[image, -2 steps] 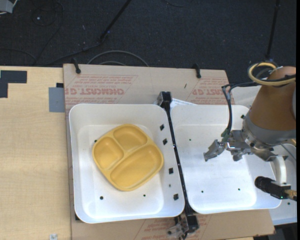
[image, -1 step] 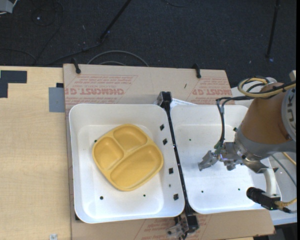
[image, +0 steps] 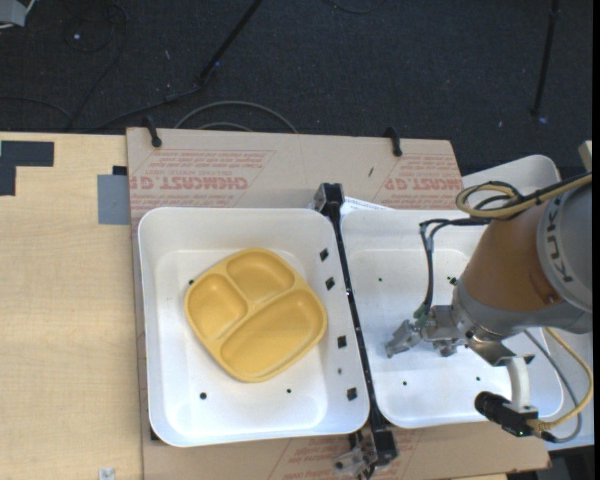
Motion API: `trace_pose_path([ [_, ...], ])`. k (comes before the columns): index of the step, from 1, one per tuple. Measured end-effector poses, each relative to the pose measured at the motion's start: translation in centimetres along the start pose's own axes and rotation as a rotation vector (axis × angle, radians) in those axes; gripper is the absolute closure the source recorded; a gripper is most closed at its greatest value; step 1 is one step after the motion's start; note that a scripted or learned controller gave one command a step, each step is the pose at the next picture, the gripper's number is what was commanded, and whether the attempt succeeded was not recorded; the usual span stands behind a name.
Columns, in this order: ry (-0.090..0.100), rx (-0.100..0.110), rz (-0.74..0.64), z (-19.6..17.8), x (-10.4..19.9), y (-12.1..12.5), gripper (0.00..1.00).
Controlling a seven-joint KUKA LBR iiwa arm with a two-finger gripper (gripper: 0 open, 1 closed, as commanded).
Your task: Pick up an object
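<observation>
Yellow divided plate [image: 257, 314] in left bin [image: 170, 408], tool [image: 404, 340] in right bin [image: 420, 413], well apart, spread unclear

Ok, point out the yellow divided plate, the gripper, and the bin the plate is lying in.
yellow divided plate [image: 256, 314], camera view, on its raised divider near the middle.
gripper [image: 398, 341], camera view, at the fingertips over the right bin.
left bin [image: 176, 238], camera view, on its bare upper left wall.
</observation>
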State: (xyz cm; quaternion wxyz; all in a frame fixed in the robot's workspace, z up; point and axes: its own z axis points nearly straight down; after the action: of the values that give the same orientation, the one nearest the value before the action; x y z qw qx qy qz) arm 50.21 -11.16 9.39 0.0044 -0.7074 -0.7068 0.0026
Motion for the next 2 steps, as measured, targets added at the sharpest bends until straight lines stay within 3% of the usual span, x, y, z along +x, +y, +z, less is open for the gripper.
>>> trace_pose_path([
  [1,0.000,-0.003,0.005,-1.3,-0.1,0.1,1.00],
  [2,-0.002,-0.010,0.000,-5.8,0.1,-0.6,1.00],
])
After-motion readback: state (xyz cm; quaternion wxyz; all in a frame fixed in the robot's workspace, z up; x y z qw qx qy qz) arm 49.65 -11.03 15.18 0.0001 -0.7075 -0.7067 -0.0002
